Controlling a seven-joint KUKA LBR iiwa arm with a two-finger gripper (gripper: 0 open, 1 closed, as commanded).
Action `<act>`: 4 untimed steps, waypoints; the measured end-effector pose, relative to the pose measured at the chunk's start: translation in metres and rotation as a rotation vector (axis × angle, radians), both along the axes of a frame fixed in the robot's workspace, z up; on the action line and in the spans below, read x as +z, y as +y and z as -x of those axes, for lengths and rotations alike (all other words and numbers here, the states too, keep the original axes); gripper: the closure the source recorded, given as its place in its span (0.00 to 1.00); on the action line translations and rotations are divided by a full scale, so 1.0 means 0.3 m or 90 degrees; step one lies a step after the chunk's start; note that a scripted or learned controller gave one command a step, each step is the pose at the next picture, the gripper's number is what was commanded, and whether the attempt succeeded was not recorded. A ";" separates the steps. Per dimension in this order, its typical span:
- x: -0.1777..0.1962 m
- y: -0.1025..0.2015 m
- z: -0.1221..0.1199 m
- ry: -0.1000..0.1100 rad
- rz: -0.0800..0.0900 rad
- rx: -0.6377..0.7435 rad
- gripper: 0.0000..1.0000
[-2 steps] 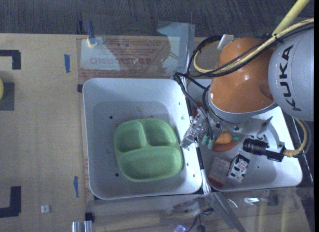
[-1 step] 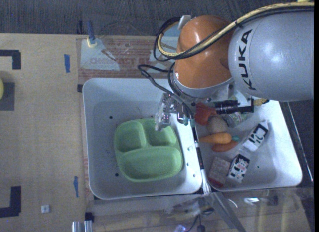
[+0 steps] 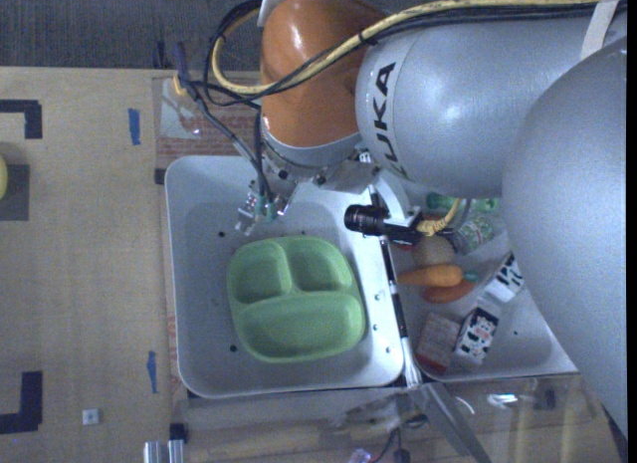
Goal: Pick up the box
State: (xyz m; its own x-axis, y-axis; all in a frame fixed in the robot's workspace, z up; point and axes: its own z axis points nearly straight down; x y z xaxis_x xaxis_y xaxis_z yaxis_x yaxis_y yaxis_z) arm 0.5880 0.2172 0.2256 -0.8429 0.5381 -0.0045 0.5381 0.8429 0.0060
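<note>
Camera view: your tool [image 3: 257, 204], grip state impossible to tell, is hovering beside the green tray [image 3: 296, 297]; the box [image 3: 438, 340] is lying well apart, needing a reach across.

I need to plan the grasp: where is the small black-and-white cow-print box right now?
The small black-and-white cow-print box lies in the right white bin, near its front edge, beside a reddish-brown packet and below the orange carrots.

Green divided tray [image 3: 295, 297] lying flat in the left white bin [image 3: 194, 282], near its right wall; carrot [image 3: 430, 276] in the right bin [image 3: 542, 347], among other small items too hidden to tell; blue tape marks [image 3: 134, 125] on the wooden bench [image 3: 80, 252]
</note>
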 end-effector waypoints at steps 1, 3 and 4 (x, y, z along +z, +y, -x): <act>-0.424 -0.036 0.145 -0.001 -0.001 -0.057 1.00; -0.288 -0.082 0.353 0.007 0.001 -0.303 1.00; 0.001 -0.367 0.332 0.004 0.001 -0.178 1.00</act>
